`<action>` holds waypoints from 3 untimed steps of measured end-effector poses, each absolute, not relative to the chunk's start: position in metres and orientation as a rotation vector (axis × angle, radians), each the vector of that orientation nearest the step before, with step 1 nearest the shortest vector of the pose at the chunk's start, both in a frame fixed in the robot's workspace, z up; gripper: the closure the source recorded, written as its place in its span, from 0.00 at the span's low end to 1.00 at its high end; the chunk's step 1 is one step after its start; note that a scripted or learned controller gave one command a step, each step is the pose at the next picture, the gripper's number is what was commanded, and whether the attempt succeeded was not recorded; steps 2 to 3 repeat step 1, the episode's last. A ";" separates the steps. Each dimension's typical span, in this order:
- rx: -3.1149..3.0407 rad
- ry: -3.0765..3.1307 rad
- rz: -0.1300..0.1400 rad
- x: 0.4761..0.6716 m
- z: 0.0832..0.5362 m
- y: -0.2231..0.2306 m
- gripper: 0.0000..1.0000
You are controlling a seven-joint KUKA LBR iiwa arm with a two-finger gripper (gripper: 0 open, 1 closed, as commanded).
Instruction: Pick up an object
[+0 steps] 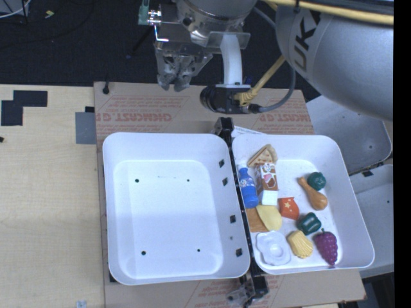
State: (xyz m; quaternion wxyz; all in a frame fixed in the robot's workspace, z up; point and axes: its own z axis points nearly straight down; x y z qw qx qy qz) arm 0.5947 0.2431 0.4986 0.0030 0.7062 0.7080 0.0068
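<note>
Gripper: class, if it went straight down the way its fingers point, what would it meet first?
Probably the cardboard sheet behind the left bin. The gripper hangs above that strip, away from the toys in the right bin. One slanted view leaves depth unsure.

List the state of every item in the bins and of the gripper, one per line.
gripper: raised above the bench behind the bins, nothing between its fingers
blue bottle: lying flat by the divider
purple grapes: lying in the right bin's near corner
corn: lying beside the grapes
green pepper: resting above the corn
white fried egg: flat on the bin floor
left bin: sitting level beside the right bin
</note>
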 end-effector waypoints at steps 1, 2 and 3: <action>2.222 2.218 0.001 0.641 0.540 0.225 1.00; 2.222 2.218 0.001 0.641 0.540 0.225 1.00; 2.222 2.218 0.001 0.641 0.540 0.225 1.00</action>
